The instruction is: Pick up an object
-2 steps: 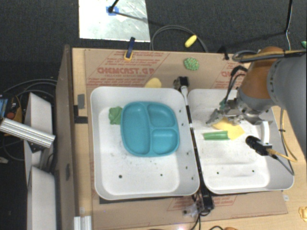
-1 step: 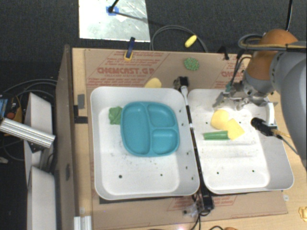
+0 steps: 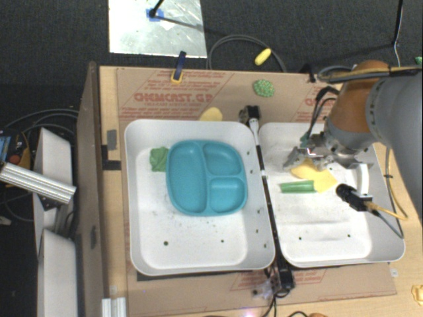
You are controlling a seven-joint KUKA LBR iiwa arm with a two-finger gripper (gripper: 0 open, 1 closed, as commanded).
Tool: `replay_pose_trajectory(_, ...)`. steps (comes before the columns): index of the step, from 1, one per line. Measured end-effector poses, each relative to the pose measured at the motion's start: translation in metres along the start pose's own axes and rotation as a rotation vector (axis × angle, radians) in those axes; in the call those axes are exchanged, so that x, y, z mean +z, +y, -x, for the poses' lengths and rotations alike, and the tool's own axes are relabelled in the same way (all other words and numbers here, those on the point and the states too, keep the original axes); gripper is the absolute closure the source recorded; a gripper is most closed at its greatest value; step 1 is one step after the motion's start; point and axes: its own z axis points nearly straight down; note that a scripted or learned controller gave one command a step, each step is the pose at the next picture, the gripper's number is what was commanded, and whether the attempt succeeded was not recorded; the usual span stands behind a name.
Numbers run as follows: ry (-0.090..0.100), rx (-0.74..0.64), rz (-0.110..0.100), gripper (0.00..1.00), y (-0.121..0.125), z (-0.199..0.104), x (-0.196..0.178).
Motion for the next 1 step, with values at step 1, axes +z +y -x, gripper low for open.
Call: replay_pose_trajectory(1, -0.001, 0.001, 0.001, 0.00, -0.0242, -0.0149, 0.0002)
